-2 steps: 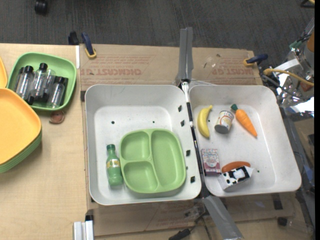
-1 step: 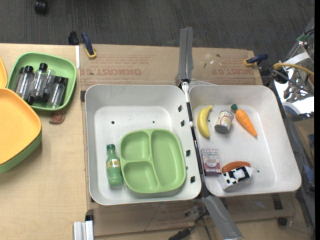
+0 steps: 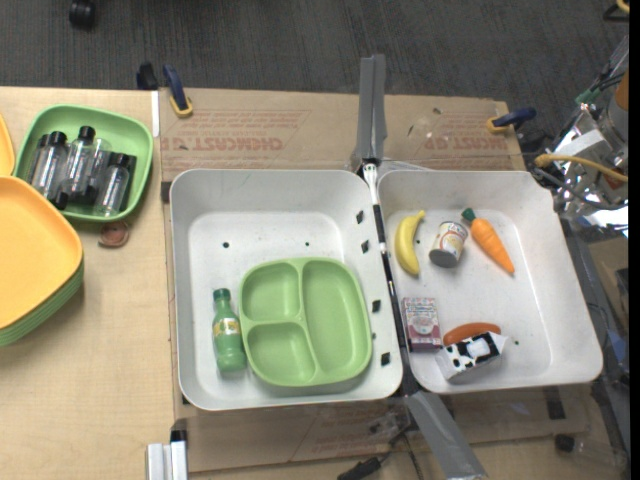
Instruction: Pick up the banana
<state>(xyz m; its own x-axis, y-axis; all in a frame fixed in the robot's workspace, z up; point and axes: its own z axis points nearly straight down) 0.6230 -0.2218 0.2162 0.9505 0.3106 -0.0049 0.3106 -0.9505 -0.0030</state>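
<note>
Where right bin's left wall runs, banana [image 3: 408, 243] lies.

Bench [image 3: 120, 388] w/ two white bins [image 3: 190, 298], cardboard sheet [image 3: 270, 133], green tray [image 3: 90, 163], orange plates [image 3: 35, 268].

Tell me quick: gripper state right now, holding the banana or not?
Gripper: cannot be told from this view. The banana lies in the right bin, with nothing gripping it.

Arm at the far right edge, claw [image 3: 588, 200] perhaps among the metallic clutter, fingers indistinct
</note>
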